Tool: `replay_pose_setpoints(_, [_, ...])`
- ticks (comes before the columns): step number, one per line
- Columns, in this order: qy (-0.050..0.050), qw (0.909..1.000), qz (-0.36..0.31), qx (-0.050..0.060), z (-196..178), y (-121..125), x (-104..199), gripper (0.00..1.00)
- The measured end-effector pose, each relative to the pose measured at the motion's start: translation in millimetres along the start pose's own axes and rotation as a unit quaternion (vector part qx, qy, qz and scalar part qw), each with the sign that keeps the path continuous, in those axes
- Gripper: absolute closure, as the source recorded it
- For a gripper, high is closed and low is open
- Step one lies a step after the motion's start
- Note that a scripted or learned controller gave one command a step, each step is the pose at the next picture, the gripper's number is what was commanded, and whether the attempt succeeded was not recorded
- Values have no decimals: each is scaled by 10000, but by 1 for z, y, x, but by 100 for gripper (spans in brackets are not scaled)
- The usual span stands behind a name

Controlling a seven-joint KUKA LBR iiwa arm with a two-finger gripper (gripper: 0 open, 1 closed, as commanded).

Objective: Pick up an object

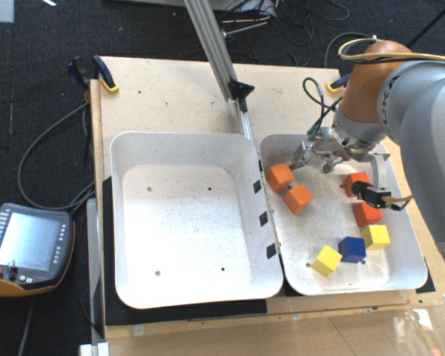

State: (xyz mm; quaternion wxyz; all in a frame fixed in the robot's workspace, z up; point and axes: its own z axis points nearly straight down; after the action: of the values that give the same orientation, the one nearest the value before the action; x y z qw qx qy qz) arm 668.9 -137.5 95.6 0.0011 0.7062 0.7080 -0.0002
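A handheld pendant (26, 247) lies off the bench's left side. The left bin (185, 213) sits beside the right bin (400, 273), which carries the blocks — two orange cubes (289, 188) touching near its left wall, a yellow cube (327, 260) and blue cube (352, 248) toward the front, another yellow cube (377, 236) just beside an orange-red block (366, 213). The gripper (317, 156) hangs above the bin's back part, fingers spread with nothing between them — just right of the orange pair.
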Motion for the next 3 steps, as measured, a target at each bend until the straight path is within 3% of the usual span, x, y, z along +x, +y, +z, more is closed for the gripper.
replay_pose_setpoints(1, [18, 10000, -5, -12, -105, -88, 49, 0])
replay_pose_setpoints(2, [16, 10000, -2, 20, -100, -118, 71, 0])
replay_pose_setpoints(3, [7, 10000, 10, -8, -110, -116, 69, 100])
